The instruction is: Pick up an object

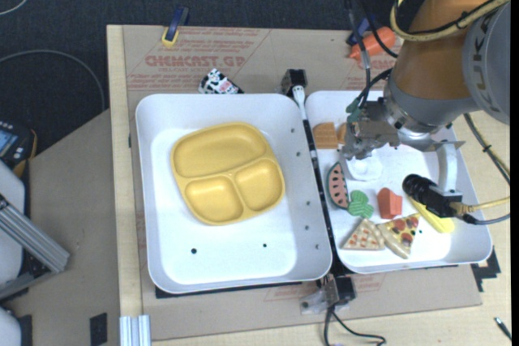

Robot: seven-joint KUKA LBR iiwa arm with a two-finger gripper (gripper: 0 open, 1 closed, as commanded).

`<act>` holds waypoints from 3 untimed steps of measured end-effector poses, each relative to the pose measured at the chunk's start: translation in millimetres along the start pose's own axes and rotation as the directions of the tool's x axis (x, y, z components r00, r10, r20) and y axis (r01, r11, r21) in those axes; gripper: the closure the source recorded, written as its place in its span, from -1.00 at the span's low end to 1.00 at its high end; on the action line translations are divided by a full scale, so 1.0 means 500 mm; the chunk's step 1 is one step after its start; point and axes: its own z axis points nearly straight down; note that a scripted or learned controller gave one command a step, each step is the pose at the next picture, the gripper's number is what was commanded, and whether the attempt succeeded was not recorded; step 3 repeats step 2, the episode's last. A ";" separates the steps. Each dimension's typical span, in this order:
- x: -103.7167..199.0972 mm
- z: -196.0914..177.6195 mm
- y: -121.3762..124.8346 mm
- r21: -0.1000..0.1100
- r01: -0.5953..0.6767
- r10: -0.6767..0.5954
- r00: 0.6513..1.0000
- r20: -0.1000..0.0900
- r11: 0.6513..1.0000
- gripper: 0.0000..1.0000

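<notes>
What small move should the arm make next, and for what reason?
Probably a short descent straight down. The gripper hangs in the right bin over a pale object, and I see nothing between its fingers. The watermelon slice lies close by, so it should avoid drifting left.

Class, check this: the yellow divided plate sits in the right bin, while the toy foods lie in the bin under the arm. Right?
Not quite. The camera view shows the yellow divided plate in the left bin, not the right. The toy foods do lie in the bin under the arm.
</notes>
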 end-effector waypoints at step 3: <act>0.002 -0.003 0.002 -0.005 0.000 0.000 1.000 0.001 1.000 1.00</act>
